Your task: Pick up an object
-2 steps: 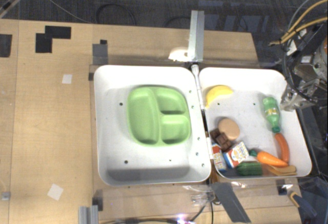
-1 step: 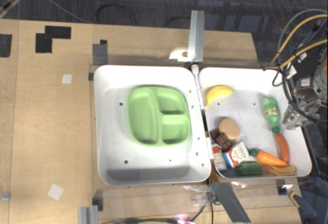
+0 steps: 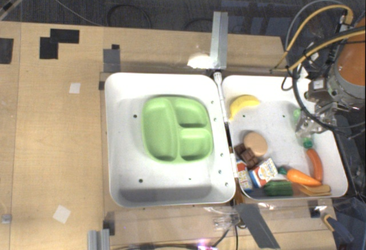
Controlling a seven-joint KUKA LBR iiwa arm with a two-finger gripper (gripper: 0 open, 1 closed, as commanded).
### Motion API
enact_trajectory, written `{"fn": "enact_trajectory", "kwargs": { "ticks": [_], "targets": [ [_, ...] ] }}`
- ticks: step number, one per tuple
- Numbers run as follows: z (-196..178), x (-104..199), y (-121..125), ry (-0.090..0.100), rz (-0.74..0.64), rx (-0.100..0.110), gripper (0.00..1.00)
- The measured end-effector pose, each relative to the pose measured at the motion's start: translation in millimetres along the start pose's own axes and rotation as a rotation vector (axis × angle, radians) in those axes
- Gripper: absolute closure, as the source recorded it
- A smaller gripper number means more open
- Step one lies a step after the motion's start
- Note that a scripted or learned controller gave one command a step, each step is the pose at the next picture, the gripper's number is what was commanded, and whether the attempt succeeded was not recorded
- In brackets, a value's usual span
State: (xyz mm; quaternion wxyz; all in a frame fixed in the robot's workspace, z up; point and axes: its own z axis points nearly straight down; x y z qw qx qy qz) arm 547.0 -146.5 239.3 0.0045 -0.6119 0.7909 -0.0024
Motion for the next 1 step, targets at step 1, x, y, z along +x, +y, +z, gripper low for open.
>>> {"fn": "enact_trajectory", "kwargs": {
  "ticks": [1],
  "targets": [
    [-31.4, -91.7, -26.7, -0.003, 0.090, 0.001, 1.00]
  ]
}}
